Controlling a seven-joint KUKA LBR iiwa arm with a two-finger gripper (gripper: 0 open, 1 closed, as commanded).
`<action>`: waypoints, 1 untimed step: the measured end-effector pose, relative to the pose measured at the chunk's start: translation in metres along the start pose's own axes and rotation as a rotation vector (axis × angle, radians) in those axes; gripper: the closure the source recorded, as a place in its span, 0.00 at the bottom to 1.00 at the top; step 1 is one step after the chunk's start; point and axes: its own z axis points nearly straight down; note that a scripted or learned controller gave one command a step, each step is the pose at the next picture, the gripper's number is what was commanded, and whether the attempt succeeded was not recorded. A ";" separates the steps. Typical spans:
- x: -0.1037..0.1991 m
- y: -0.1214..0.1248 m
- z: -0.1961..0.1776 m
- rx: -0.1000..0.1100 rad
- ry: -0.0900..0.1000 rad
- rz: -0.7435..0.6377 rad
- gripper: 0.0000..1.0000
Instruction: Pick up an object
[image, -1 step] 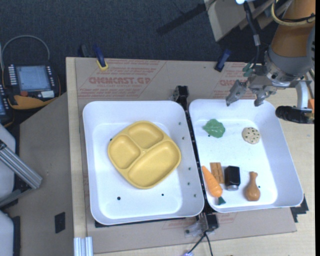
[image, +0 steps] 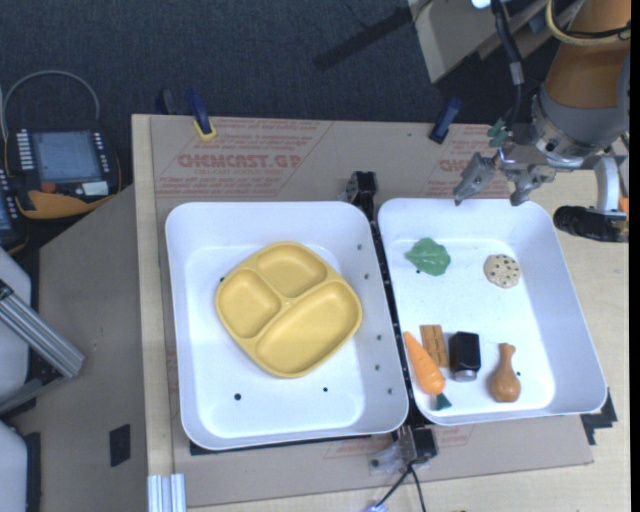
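1 fixed camera, high above the bench (image: 150, 300), slanted downward, both white bins (image: 190, 330) in frame

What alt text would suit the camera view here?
A grey-and-orange arm's gripper hovers with open jaws above the far rim of the right bin, which holds a green leaf, cookie, carrot, black block and drumstick. The left bin holds a yellow divided plate.

Two bins set side by side on the bench, one item in the left, six in the right.

A divided plate (image: 289, 320) is placed mid left bin (image: 190, 300). In the right bin (image: 570, 330), a leafy piece (image: 429, 256) and a cookie (image: 502, 270) are set toward the far edge; a carrot (image: 424, 365), a small block (image: 433, 343), a box (image: 464, 355) and a drumstick (image: 505, 377) are lined along the near edge.
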 end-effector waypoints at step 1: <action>0.002 0.000 0.042 0.004 0.000 0.000 0.00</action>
